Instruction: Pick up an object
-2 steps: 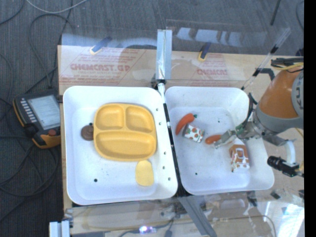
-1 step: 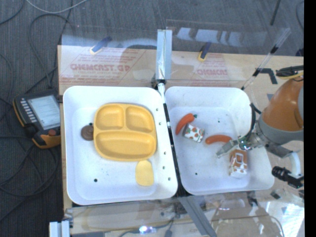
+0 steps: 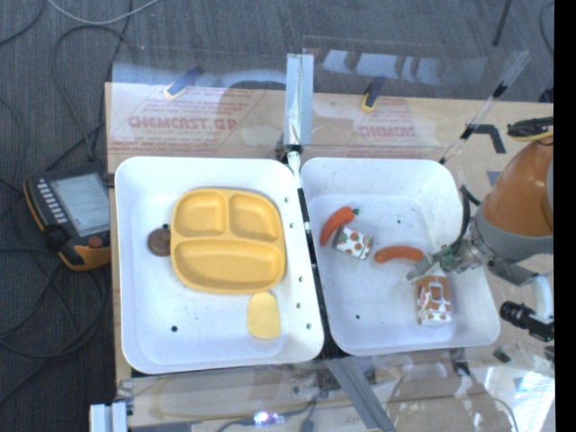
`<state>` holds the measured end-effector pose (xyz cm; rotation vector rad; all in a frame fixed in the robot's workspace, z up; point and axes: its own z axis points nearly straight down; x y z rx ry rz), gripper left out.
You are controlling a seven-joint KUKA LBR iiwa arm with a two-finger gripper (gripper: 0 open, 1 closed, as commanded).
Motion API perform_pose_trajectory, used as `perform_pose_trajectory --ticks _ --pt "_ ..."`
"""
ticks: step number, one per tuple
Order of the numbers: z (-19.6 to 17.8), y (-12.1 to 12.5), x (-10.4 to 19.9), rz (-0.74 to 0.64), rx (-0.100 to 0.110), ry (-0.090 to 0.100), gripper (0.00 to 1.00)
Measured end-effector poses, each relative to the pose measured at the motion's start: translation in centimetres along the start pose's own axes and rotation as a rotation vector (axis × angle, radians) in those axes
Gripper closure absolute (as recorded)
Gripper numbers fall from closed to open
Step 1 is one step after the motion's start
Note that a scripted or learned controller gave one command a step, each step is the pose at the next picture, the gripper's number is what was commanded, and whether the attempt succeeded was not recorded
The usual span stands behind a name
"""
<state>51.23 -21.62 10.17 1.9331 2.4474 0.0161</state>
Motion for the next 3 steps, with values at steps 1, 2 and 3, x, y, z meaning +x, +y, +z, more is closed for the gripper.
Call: perform_pose_trajectory --ticks 1,2,3 --pt "-10.9 1.4 4.7 0.035 0.023 0.01 1.0" --pt "-3.0 3.2 1.3 -0.218 -0.006 -0.007 1.0" --pt "-1.9 3.4 2.8 -0.429 -0.026 -0.035 1.0"
